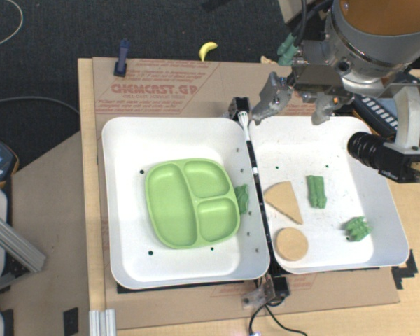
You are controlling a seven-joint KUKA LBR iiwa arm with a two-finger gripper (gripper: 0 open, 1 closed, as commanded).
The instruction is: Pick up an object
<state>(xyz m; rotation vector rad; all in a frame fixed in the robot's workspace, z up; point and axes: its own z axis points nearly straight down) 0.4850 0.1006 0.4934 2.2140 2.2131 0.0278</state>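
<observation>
The gripper [295, 108], fingers apart and holding nothing, hangs over the right bin's [336, 140] back edge; four pieces lie there, one green plate [192, 203] in the left bin [126, 152].

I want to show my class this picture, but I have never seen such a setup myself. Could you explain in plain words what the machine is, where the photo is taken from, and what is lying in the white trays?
One camera above the bench looks down at a slant. The grey and orange machine at the upper right is a robot arm; its gripper has two fingers, spread apart and holding nothing, above the far edge of the right bin.

The left bin holds a green divided plate. The right bin holds a tan wedge, a tan disc and two small green pieces. Another green piece sits by the divider between the bins.
</observation>
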